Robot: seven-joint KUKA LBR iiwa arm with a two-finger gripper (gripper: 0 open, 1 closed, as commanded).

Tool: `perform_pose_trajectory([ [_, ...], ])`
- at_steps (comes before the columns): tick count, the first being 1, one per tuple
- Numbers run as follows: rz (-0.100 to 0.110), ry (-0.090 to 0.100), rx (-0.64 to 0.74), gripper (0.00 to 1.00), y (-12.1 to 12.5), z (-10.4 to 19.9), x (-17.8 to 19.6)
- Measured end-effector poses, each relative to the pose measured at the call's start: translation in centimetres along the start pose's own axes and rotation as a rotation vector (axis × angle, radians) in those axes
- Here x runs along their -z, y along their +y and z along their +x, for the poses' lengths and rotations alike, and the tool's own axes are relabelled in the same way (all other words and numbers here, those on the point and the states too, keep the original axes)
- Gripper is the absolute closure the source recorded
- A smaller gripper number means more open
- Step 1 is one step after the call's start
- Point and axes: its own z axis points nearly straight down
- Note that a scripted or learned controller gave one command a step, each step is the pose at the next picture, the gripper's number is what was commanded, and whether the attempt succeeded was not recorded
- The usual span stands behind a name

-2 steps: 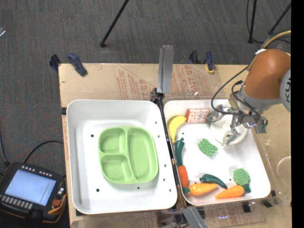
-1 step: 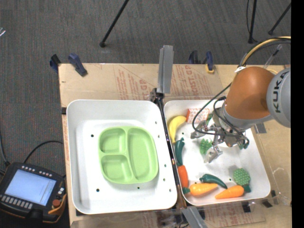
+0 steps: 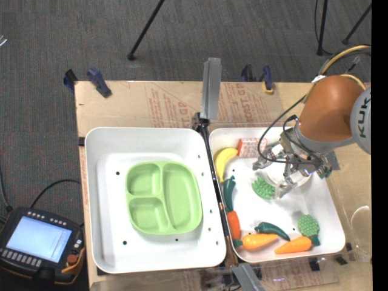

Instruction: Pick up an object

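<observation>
Nothing lifted yet: claw (image 3: 290,173) low in right-of-frame bin (image 3: 336,223), beside green brush (image 3: 264,188) (grip impossible to tell); grasp and lift remaining.

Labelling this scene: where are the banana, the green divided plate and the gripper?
banana (image 3: 224,159): camera view, middle of its curve.
green divided plate (image 3: 182,194): camera view, large compartment.
gripper (image 3: 288,182): camera view, between its fingertips.

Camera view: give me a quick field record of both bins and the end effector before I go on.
left bin: green tray
right bin: banana, green brush, carrots, peppers
end effector: low over right bin, beside green brush
held: nothing seen between fingers
arm: enters from right
</observation>
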Motion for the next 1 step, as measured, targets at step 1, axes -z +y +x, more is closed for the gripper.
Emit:
perform_pose_trajectory([
  [1,-0.001,0.001,-0.087,0.00,4.50,2.35,-0.05],
])
